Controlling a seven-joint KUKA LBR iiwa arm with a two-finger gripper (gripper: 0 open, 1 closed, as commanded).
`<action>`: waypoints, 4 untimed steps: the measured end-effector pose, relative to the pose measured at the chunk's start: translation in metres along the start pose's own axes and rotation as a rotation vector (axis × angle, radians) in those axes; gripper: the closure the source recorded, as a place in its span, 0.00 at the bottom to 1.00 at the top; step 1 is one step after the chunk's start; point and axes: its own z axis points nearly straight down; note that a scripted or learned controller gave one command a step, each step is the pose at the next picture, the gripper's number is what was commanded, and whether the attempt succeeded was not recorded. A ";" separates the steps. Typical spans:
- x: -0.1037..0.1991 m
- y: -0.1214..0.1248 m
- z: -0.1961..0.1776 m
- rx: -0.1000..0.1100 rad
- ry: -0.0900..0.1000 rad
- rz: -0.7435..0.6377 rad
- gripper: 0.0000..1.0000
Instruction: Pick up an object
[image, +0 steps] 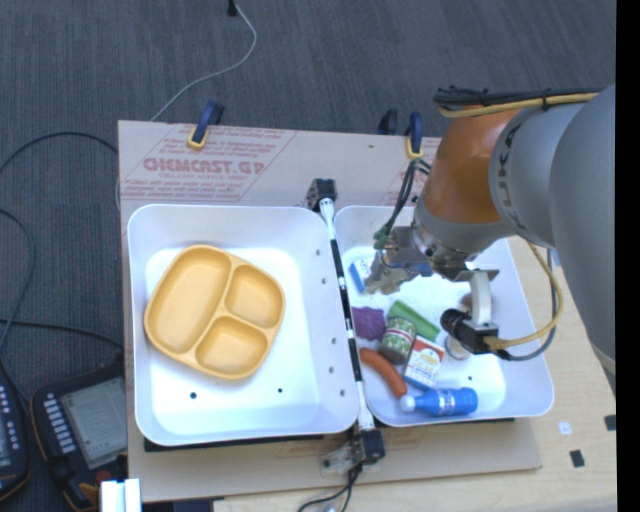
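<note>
My gripper (386, 272) hangs low over the upper left part of the right bin (530, 370), under the orange-banded wrist. A small blue item (357, 276) lies just to its left, by the bin's wall. Below the gripper lie a purple object (369, 322), a green flat piece (414, 318), a green can (397, 342), a red and white carton (424, 362), a red sausage-shaped item (383, 369) and a blue bottle (444, 402). None of them is seen in the gripper.
The left bin (160, 410) holds a yellow divided plate (214, 311). A black and white bar (337, 275) runs along the divide between the bins. The arm's body covers the right bin's upper right part. Cables trail at the wrist's right.
</note>
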 end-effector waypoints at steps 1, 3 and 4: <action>0.000 0.000 0.000 0.001 0.000 0.001 0.00; -0.085 -0.017 0.094 -0.009 0.000 0.002 0.00; -0.085 -0.016 0.087 -0.008 0.000 0.001 1.00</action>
